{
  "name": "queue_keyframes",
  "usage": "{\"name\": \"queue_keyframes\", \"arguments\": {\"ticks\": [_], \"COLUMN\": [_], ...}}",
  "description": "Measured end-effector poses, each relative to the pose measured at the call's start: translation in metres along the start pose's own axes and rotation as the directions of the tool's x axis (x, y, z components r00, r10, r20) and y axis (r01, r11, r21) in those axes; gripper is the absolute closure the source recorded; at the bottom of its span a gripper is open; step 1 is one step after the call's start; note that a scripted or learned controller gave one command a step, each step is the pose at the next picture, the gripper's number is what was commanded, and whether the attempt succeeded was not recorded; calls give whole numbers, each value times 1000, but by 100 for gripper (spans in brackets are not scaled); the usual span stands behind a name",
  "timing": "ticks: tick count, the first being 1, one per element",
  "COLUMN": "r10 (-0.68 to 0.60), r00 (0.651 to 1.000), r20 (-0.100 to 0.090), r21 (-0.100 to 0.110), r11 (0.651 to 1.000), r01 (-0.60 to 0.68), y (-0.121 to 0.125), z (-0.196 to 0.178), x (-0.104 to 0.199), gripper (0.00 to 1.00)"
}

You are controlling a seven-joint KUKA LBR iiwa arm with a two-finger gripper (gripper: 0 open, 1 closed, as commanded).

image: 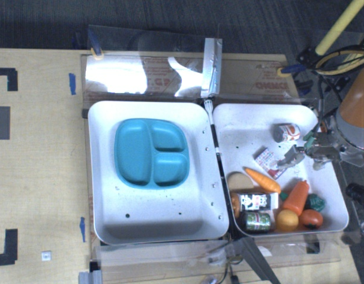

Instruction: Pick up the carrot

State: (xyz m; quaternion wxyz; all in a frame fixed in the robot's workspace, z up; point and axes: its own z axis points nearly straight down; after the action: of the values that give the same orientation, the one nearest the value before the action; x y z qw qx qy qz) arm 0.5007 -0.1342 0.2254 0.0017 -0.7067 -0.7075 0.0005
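Observation:
The carrot (pixel 262 180) is a slim, tapered orange piece lying at a slant in the middle of the right bin (pixel 241 118), with its tip pointing up and to the left. My gripper (pixel 292 156) reaches in from the right and hovers above and to the right of the carrot, over a small red-and-white packet (pixel 268 158). There is a clear gap between the gripper and the carrot. The grey arm with its orange band (pixel 354 105) sits at the bin's right rim.
A thicker orange-red cone (pixel 296 196), a yellow-orange fruit (pixel 287 219), a red tomato (pixel 311 218), a dark green piece (pixel 316 203), a small can (pixel 286 133), a black-and-white carton (pixel 256 202) and a dark tin (pixel 257 220) crowd the right bin. The left bin (pixel 105 206) holds a blue divided plate (pixel 151 152).

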Motion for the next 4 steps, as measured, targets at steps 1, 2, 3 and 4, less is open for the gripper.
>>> {"name": "queue_keyframes", "arguments": {"ticks": [1, 2, 3, 4], "r10": [60, 176, 179, 283], "r00": [998, 984, 984, 959], "r20": [0, 0, 3, -2], "r21": [6, -6, -15, -14], "r11": [998, 984, 984, 959], "r01": [-60, -176, -179, -283], "y": [-23, 31, 32, 7], "z": [106, 138, 127, -6], "x": [35, 5, 4, 35], "gripper": [0, 0, 100, 100]}}
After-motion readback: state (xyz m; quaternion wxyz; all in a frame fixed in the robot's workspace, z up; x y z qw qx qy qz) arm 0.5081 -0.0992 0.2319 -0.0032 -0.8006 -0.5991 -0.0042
